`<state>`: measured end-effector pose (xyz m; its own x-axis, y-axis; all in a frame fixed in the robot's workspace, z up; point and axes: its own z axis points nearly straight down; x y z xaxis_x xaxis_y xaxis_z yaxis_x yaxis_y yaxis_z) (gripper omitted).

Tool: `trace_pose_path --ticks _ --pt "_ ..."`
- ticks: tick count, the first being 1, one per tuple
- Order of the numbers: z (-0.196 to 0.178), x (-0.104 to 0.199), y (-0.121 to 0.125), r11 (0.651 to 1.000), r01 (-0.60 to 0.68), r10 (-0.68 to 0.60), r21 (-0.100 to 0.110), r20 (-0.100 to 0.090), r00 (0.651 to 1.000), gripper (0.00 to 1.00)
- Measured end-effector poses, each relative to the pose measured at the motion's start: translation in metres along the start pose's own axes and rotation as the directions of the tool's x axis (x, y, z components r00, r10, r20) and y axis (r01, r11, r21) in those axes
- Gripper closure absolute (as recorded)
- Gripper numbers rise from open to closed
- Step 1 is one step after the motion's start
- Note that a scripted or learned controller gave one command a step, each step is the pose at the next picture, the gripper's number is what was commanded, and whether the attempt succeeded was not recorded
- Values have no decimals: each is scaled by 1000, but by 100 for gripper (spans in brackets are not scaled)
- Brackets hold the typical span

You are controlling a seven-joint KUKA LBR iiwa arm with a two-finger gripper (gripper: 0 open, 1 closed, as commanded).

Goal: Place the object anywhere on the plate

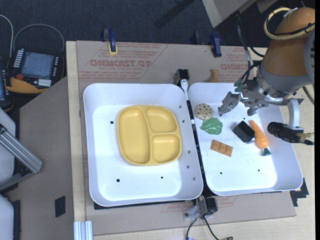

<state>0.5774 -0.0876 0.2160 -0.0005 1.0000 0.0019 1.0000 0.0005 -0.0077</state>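
A yellow plate [148, 134] with three compartments lies in the left bin [100, 174]. The right bin [280, 176] holds a round speckled cookie [202, 110], a green leafy piece [212, 126], a brown wafer [221, 148], a black block [244, 132] and an orange carrot [259, 134]. My gripper [240, 105] hangs over the back of the right bin, above and between the cookie and the black block. It is open, with nothing between its fingers.
The rims of the two bins meet along a ridge [192, 129] with a black clip [182, 77] at its far end. A black cable fitting [285, 130] sticks out over the right bin's right side.
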Motion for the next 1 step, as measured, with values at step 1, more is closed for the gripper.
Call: trace_pose_path --ticks 1 --pt "45 -5 -4 1000 -1 1 0 1 1000 0"
